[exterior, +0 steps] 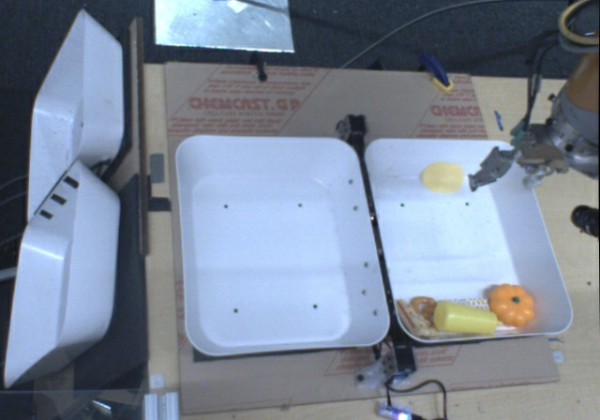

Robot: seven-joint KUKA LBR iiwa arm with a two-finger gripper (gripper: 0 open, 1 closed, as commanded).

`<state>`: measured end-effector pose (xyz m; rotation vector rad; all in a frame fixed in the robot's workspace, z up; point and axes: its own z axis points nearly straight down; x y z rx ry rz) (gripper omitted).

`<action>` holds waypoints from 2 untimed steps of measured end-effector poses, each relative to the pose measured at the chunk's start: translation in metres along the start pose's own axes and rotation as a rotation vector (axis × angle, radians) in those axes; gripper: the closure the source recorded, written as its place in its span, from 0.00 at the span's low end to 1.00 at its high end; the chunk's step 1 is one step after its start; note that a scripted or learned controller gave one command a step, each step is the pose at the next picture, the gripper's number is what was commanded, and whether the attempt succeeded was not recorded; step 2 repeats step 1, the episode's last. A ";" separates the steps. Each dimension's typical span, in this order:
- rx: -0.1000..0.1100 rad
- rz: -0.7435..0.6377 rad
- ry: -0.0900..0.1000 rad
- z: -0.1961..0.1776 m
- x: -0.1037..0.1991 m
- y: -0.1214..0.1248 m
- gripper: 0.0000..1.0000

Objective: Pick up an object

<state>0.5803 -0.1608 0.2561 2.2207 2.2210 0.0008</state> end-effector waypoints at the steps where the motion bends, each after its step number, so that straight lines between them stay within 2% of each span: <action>1: -0.003 -0.017 -0.001 -0.033 -0.016 -0.003 0.00; 2: -0.003 -0.017 -0.001 -0.033 -0.016 -0.003 0.00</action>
